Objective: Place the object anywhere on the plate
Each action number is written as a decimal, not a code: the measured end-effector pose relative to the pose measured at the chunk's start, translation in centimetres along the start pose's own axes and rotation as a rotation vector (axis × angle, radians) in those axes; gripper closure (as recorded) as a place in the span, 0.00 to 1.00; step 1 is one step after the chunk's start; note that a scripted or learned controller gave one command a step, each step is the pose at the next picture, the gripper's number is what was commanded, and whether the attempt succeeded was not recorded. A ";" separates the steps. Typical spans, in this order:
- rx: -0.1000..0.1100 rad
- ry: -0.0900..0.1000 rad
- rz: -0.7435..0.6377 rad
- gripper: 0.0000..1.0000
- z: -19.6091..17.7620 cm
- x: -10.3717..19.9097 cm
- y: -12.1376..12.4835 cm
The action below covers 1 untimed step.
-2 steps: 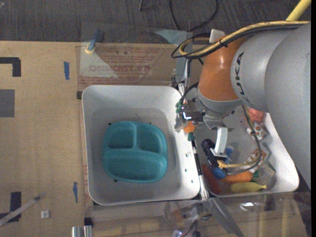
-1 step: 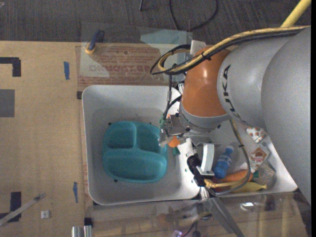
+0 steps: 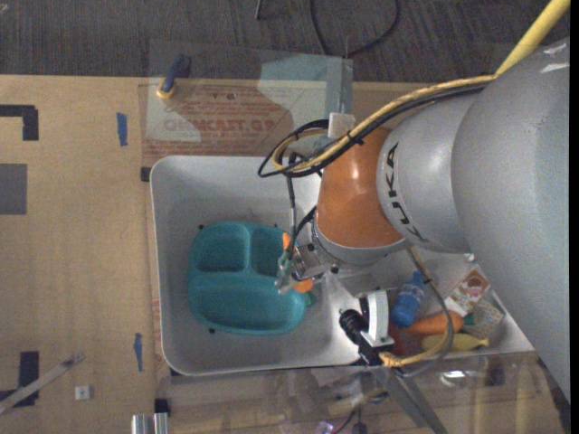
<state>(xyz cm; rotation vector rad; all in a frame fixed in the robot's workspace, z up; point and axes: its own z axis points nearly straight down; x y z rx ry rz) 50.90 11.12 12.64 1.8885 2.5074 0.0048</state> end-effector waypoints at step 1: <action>0.004 0.000 0.002 0.00 0.2 -0.1 -0.1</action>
